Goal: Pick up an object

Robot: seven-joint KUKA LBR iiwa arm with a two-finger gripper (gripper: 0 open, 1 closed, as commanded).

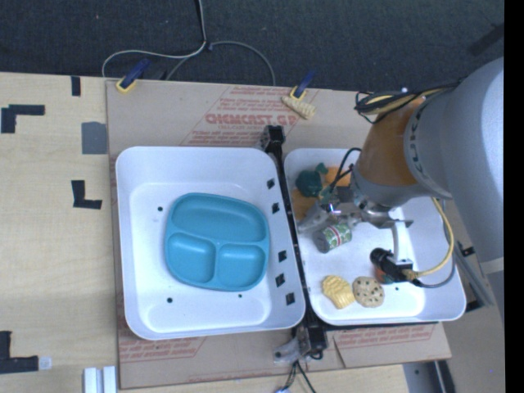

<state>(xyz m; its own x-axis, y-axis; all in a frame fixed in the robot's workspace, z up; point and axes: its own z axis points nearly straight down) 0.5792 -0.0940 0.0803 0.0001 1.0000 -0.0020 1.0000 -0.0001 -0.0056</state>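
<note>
A small green-labelled can (335, 236) is being grasped by the pincer (332, 223) in the right bin (438, 301).

Two shallow white bins are counted on the bench, a left bin (131, 219) and a right bin (438, 301). One blue divided plate (217, 242) is held in the left bin. In the right bin one green-labelled can (336, 236), one dark green item (310, 180), one yellow item (336, 291) and one cookie (368, 292) are counted.
</note>
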